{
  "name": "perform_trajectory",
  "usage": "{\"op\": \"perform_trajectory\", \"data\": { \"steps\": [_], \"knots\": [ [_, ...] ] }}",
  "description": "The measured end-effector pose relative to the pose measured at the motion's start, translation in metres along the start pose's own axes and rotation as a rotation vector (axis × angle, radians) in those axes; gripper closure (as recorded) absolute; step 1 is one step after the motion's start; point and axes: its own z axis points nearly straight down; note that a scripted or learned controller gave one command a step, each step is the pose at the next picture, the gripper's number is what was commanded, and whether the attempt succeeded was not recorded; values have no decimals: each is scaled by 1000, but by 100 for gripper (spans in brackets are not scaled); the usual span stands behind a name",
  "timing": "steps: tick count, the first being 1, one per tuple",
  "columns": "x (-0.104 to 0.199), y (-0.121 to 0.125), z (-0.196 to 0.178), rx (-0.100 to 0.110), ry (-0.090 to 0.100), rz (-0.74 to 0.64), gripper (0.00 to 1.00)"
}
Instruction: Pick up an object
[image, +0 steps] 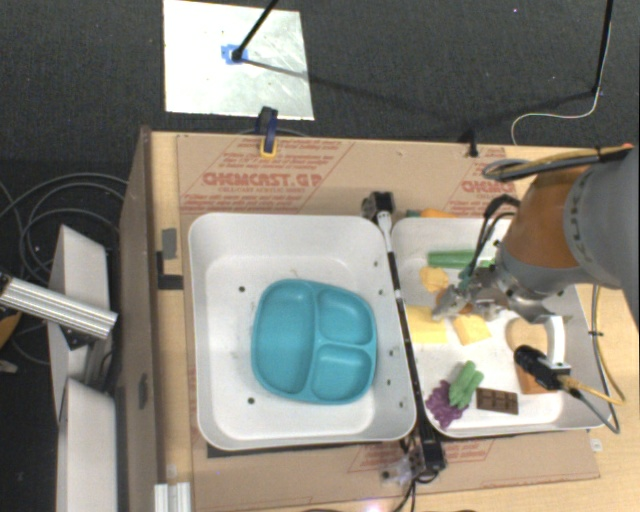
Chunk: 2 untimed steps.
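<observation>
Claw (462, 300) of the grey arm, lowered into the right bin (560, 425) among yellow pieces (470, 328); whether it is apart or clamped cannot be told. Toward the bin's near wall lie purple grapes (441, 403), a green piece (464, 382) and a brown block (496, 402). The yellow pieces look light and rigid, probably best pinched across their narrow sides.

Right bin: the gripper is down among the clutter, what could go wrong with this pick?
The gripper sits low among tightly packed yellow pieces, so it may nudge several or close on none. The green stick lies right beside it and could be knocked. The bin divider is close, leaving little room on that side.
</observation>
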Motion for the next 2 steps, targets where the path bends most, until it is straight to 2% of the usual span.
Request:
{"op": "perform_trajectory", "data": {
  "steps": [1,2],
  "knots": [
    [-25,97,-3,-6,-4,-6,0],
    [-23,100,-20,-18,-3,-11,100]
  ]
}}
